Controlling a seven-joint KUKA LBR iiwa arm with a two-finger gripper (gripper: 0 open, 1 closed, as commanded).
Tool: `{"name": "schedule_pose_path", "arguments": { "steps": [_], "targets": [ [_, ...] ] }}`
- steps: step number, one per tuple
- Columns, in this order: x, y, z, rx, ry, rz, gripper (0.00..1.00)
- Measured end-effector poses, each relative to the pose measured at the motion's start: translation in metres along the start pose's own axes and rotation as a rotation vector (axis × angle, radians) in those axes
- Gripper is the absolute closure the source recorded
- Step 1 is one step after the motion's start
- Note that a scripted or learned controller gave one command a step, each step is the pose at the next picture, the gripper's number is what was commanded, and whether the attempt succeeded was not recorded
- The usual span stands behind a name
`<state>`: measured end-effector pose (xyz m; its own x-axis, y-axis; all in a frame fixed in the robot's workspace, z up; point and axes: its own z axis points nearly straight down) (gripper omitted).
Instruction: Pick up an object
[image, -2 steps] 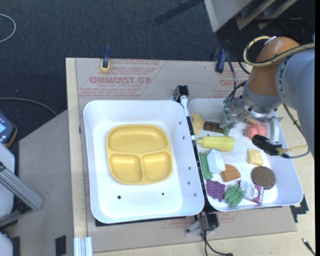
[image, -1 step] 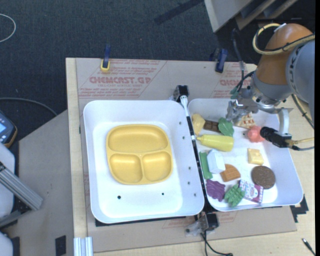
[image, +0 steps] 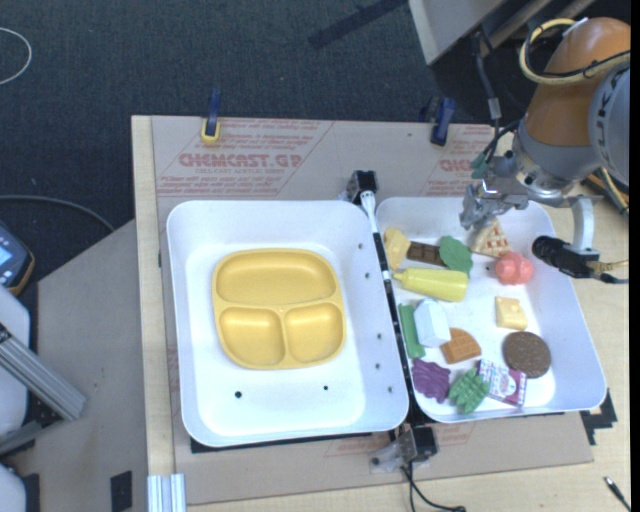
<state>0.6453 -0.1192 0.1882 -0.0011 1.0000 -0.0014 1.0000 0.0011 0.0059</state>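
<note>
The left bin (image: 190, 300) carries one yellow divided tray (image: 278, 307), set near its centre. The right bin (image: 585, 345) carries all the small toy food, packed closely. The arm (image: 570, 100) reaches over the far right corner of the bench and ends over the far edge of the right bin.

The gripper (image: 487, 218) hangs just above a waffle-patterned wedge (image: 491, 240) near the bin's far edge. Nothing is seen between the fingers, and how far apart they stand cannot be told.

Likely target: the wedge. Neighbours lie close: a green piece (image: 455, 252) and a brown bar (image: 424, 253) on its left, a pink ball (image: 514, 268) just beside it on the right.

Risks, by judgement:
- The wedge lies flat and thin; fingers may close above it and come away with nothing.
- A finger may land on the green piece or pink ball and push it aside, or nudge the wedge away.
- The ball may roll if struck.
- The bin wall near the wedge may block a finger.
</note>
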Motion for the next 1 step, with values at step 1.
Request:
{"name": "schedule_pose_path", "arguments": {
  "steps": [1],
  "targets": [
    [-0.0001, 0.0014, -0.0395, 0.000, 0.000, 0.000, 1.00]
  ]
}}
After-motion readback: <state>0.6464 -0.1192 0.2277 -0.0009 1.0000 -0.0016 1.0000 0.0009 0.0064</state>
